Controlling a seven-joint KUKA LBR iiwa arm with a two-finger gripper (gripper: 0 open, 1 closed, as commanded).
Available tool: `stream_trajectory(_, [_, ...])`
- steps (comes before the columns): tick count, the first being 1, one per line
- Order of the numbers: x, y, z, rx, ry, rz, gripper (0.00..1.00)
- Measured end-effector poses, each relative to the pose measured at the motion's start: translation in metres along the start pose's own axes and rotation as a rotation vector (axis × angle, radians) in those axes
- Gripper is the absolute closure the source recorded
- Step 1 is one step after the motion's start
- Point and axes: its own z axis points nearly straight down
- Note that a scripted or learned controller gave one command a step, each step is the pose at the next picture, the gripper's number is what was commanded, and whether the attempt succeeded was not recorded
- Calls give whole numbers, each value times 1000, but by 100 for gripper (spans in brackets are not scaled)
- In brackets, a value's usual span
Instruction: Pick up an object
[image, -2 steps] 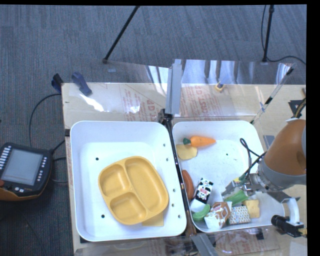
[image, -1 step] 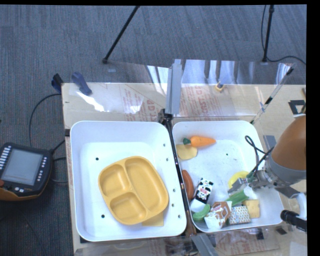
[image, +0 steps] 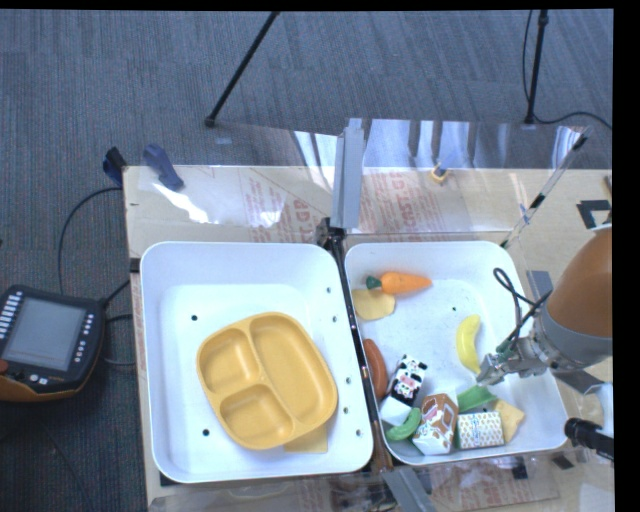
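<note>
The gripper (image: 492, 372) hangs beside the banana (image: 467, 342), above the green pepper (image: 476, 398) and small cartons (image: 437, 423); whether its fingers are parted, I cannot tell.

Red print on bench (image: 290, 205) — prob. unreadable.

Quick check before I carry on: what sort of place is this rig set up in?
Probably a robotics lab or test cell. A teach pendant lies on grey carpet beside the bench, tripod legs stand behind it, and the right bin holds toy food such as a carrot.
</note>
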Motion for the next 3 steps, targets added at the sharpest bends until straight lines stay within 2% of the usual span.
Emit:
stream_trajectory(1, [0,0,0,0,0,0,0])
stream_trajectory(2, [15,67,11,-1,-2,-64,0])
stream_trajectory(3, [2,65,10,-3,-3,-10,0])
